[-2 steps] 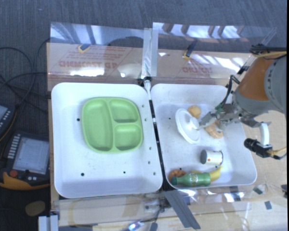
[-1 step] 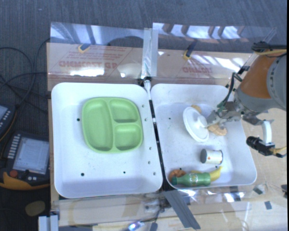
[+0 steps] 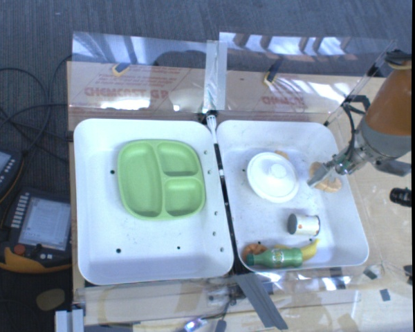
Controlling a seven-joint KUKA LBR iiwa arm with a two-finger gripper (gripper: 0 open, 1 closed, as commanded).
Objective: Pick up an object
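A green divided plate (image 3: 161,179) lies in the left bin (image 3: 90,254), while in the right bin (image 3: 346,247) the pincer (image 3: 325,175), its opening impossible to judge, hovers at a tan object (image 3: 328,183) near the right wall, nothing lifted yet.

Bright daylight is glaring off the clear panels (image 3: 194,50) along the bench's far edge; everything is looking slightly soft.

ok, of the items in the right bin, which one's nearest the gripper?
The tan piece by the right wall, right at the gripper. The white lid, small cup, green bottle and banana lie farther off.
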